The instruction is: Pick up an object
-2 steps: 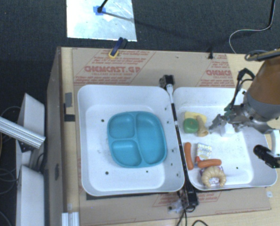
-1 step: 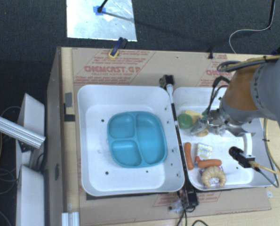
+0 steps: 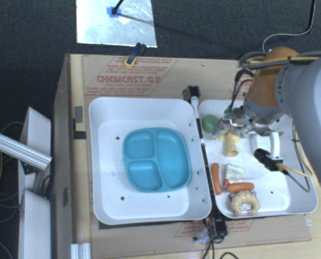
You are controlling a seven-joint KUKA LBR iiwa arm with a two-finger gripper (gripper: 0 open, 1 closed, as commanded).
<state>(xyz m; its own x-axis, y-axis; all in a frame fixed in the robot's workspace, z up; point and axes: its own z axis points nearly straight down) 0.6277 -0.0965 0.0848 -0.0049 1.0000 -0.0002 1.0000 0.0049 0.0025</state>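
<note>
The pincer (image 3: 237, 124) is lowered into the right bin (image 3: 306, 201) beside a yellow block (image 3: 231, 143), seemingly for a grasp. Whether it is open, or anything is gripped, cannot be told.

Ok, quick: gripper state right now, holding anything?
Gripper: cannot be told from this view. It sits low in the right bin, beside the green ball and above the yellow piece.

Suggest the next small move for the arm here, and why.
Probably a short straight descent. The gripper hangs over the right bin, roughly above the pale yellow item, with the green ball just beside it. Nothing shows between its fingers, so no pick has happened yet. The sausages and the pastry lie nearer the front, further from the gripper.
</note>
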